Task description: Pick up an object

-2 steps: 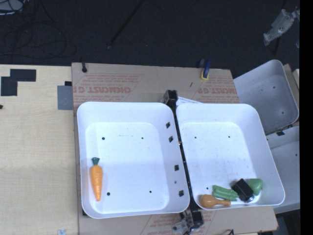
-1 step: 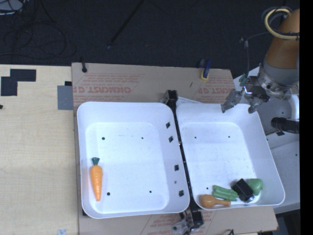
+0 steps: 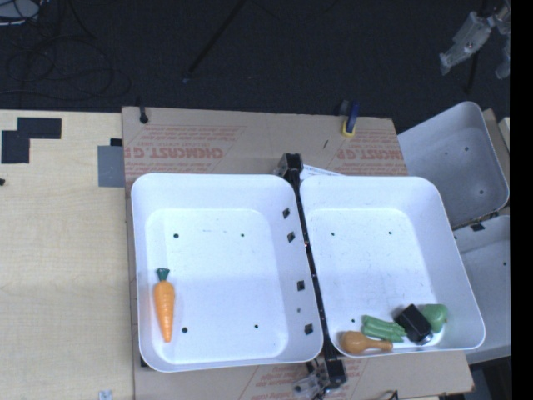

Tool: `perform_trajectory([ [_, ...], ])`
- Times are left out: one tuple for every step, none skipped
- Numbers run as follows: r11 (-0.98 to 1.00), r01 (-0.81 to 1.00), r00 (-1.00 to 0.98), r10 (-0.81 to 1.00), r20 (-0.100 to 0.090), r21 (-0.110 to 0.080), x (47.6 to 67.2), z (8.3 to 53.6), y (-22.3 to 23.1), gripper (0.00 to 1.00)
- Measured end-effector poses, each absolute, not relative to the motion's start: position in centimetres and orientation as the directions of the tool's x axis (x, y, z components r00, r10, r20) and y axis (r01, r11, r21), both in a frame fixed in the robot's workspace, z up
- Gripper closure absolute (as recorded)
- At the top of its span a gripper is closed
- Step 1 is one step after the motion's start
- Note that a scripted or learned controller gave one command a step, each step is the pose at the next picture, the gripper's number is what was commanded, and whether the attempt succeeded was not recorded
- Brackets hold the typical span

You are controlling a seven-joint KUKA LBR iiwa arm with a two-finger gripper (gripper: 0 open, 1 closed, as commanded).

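Note:
An orange toy carrot (image 3: 164,305) with a green top lies lengthwise near the left wall of the left bin (image 3: 208,194). The front right corner of the right bin (image 3: 375,194) holds a small cluster: a tan-orange gourd-shaped toy (image 3: 364,342), a green pod (image 3: 383,328), a black block (image 3: 414,323) and a light green piece (image 3: 434,314), all touching or nearly so. My gripper (image 3: 468,42) shows as a pale grey shape high at the top right, far above and behind the bins, with nothing visibly held.
Both bins rest on a cardboard sheet (image 3: 250,144) with a black clip strip (image 3: 301,248) between them. A grey metal plate (image 3: 454,161) leans at the right. A blue and yellow clamp (image 3: 351,119) sits at the cardboard's back edge.

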State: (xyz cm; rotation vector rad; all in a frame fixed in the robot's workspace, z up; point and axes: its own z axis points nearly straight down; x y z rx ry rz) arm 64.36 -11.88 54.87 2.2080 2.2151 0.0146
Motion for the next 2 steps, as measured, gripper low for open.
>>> perform_trajectory([
  [0.006,1.000,-0.006,1.000,-0.001,-0.006,64.4,54.7,-11.9,1.00],
  [0.008,1.000,-0.008,1.000,0.002,-0.009,64.4,49.2,-2.9,1.00],
])
